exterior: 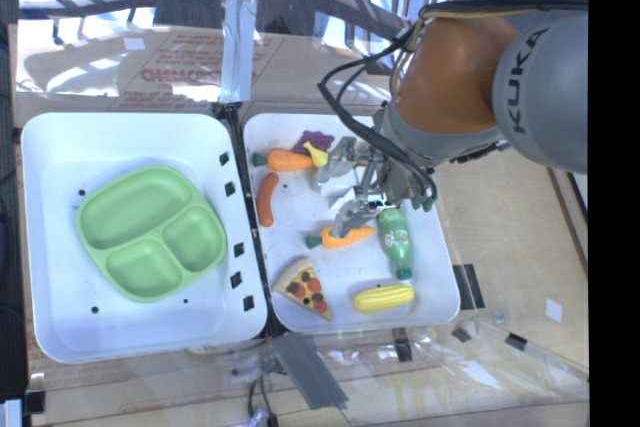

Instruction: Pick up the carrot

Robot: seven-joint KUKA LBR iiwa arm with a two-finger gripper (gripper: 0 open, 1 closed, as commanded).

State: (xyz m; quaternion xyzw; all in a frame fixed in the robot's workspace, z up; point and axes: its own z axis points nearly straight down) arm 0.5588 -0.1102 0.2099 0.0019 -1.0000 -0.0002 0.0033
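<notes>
The grey rounded KUKA arm (545, 95), lettered "KUKA" in black, carries a glossy orange band (450, 75) above the wrist, looped black cables (350, 105), and a silver metal two-finger gripper (352, 190).

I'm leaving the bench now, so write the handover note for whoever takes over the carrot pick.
End effector: low over the right-hand shallow white bin, just above one of the two orange toy carrots; whether it grips anything cannot be read from this view.
Carrots: one small orange carrot with a green end lies right under the end effector, beside the green plastic bottle. A second orange carrot with a green top lies near the bin's back edge.
Done: approach to the near carrot.
Left: confirm a grasp and lift it. Both carrots rest on the bin floor.
</notes>
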